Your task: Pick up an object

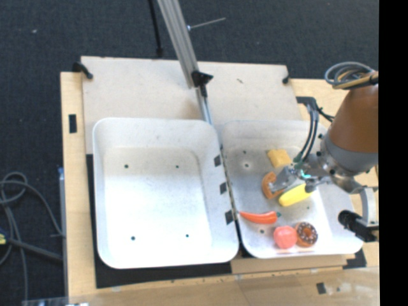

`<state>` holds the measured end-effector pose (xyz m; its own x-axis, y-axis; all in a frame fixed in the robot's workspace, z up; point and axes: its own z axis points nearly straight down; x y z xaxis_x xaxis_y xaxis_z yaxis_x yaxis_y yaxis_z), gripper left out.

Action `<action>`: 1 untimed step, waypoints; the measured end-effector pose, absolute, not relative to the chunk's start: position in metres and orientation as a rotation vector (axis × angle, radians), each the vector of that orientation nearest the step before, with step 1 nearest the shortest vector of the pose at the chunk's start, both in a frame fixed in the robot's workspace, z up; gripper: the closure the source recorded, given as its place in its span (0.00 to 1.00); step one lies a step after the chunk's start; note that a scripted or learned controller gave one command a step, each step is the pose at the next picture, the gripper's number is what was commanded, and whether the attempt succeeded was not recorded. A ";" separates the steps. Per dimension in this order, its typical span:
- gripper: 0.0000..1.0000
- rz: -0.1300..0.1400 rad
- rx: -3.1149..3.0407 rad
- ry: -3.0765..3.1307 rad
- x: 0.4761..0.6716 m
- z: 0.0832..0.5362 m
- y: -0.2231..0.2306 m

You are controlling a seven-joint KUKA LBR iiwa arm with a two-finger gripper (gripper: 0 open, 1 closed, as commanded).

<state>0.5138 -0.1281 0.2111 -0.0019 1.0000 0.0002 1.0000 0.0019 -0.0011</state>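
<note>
Here the fingers (288, 182) sit low in the right bin (252, 136), among an orange piece (270, 185), a yellow one (294, 196) just beside and a tan block (278, 157) beyond. Whether they pinch anything cannot be told; the wrist hides them. A good grasp, judging from this, needs one item isolated before lifting.

You can't tell what the orange piece (270, 185) under the gripper (288, 181) is: the fingers cover part of it. The arm (357, 129) runs off the right side.
</note>
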 end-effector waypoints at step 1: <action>0.00 -0.002 -2.225 -2.222 0.515 0.213 -0.129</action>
